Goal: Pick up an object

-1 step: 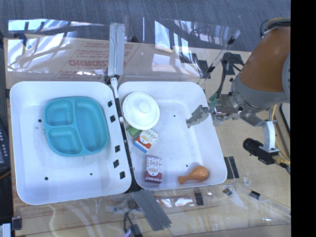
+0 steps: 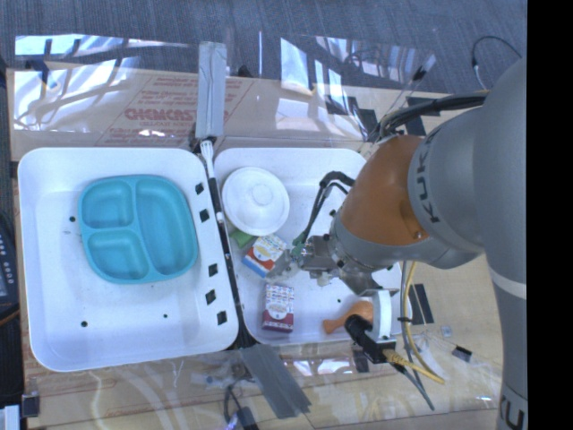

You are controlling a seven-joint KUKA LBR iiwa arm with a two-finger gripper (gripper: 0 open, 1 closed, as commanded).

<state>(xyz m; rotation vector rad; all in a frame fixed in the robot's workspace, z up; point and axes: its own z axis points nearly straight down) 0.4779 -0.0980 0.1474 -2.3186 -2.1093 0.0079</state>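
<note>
The right bin (image 2: 295,155) holds a round white bowl (image 2: 256,200), a small white carton with red and blue print (image 2: 262,257), a red and white box (image 2: 278,307), a green item (image 2: 240,238) and an orange object (image 2: 356,317). My gripper (image 2: 300,255) is low over the right bin's middle, just right of the small carton and close against its edge. The grey arm with its orange band (image 2: 385,204) covers the right side of that bin. I see nothing clearly held.
The left bin (image 2: 45,321) carries a teal divided plate (image 2: 139,228). A black-clipped divider (image 2: 215,249) separates the two bins. Cables (image 2: 412,348) hang at the right bin's lower right corner. Cardboard (image 2: 143,106) lies behind the bins.
</note>
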